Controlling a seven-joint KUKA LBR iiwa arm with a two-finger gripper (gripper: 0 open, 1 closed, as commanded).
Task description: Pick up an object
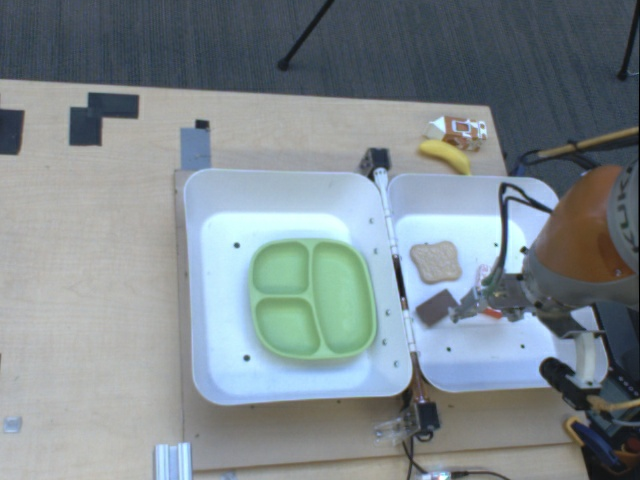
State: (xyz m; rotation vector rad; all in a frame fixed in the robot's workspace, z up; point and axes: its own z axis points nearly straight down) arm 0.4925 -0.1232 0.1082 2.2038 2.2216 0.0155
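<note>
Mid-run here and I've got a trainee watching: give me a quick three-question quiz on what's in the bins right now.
1. True or false: the green tray lies in the right bin.
2. Which thing lies nearest the gripper? A) the banana B) the brown block C) the green tray
3. Fill in: the tan slice lies in the ____ bin.

Key
1. False; it lies in the left bin.
2. B; the block sits just left of the gripper in the camera view, while the banana lies on the bench beyond the bins.
3. Right.
</note>
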